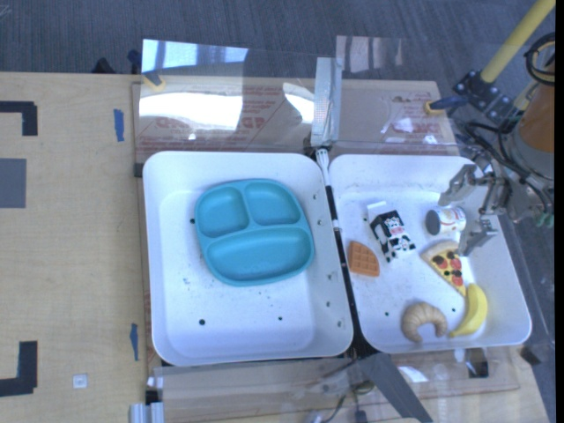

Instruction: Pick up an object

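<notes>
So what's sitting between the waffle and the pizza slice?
In the camera view, between the waffle and pizza slice stands a small black-and-white cow toy, slightly further back.

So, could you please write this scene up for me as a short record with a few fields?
left bin: holds a blue divided plate
right bin: waffle, black-and-white toy, can, pizza slice, banana, croissant
arm: reaches in from the right, over the right bin's far right corner
claw: just right of the can, above the pizza slice
held: nothing visibly gripped
</notes>
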Robot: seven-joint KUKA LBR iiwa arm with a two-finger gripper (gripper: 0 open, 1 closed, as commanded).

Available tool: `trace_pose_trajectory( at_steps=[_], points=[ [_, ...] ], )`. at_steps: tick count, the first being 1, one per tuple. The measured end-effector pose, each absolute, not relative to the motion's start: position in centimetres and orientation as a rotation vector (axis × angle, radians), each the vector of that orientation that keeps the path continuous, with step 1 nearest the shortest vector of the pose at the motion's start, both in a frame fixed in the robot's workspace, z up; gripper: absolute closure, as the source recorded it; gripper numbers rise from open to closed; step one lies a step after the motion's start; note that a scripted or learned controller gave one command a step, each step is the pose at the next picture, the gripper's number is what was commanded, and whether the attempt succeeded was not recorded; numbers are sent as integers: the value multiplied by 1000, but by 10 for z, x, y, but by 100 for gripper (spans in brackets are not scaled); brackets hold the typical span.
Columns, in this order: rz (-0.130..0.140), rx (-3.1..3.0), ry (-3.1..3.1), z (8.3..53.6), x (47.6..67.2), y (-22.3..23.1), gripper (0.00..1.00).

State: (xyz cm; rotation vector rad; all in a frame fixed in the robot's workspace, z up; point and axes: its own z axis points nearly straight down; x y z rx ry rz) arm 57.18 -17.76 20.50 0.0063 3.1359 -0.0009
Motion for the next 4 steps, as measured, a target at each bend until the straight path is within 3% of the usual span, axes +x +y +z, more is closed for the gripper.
trace_pose_trajectory(
  at_steps=[1, 2, 3, 4],
  points=[
    [-2, 303, 3114, 99, 616, -164, 0],
    [-3, 298, 3110, 109, 617, -162, 100],
    [4, 439, 3084, 242, 631, -104, 100],
    [1, -103, 3134, 249, 559, -78, 100]
  ],
)
